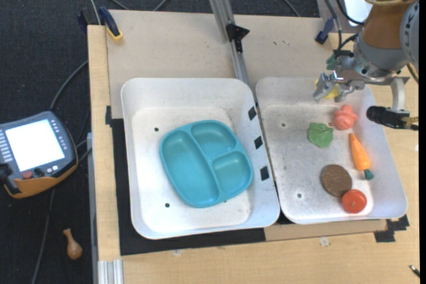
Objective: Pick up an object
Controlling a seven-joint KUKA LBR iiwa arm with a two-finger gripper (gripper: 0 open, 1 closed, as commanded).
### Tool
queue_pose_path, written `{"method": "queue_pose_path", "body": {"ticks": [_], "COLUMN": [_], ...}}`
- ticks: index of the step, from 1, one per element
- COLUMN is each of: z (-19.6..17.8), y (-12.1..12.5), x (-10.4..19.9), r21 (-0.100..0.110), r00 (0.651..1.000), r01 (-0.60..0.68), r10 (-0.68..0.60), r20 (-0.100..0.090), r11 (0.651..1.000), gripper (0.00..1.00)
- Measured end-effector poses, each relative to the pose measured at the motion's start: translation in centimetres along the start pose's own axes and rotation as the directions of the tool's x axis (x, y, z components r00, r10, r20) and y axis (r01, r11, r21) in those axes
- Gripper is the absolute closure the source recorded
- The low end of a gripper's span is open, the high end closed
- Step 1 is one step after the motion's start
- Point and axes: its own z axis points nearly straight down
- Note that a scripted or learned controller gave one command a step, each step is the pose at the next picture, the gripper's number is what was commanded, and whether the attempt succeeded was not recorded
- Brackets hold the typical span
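Note:
The right bin (293, 163) holds several toy foods: a pink piece (345, 118), a green leafy piece (320, 134), an orange carrot (360, 153), a brown round patty (335, 179) and a red tomato (354, 201). My gripper (328, 86) hangs over the bin's far right corner, just above and left of the pink piece. Nothing shows between its fingers. The arm reaches in from the upper right.
The left bin (143, 143) holds a teal divided plate (205, 161). A metal post (223, 6) rises behind the bins. A teach pendant (33, 153) lies off the bench at the left, with cables on the dark floor.

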Motion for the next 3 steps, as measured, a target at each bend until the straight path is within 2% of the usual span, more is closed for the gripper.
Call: {"method": "queue_pose_path", "body": {"ticks": [2,3], "z": [-13.0,-11.1], "y": [0.3,-1.7], "x": [-0.8,3.8], "r21": [-0.002,0.011], "r00": [1.000,1.000], "r01": [-0.001,0.002], "r10": [0.001,-0.002], "r20": [0.002,-0.004], "r11": [1.000,1.000], "gripper": [1.00,1.00]}}
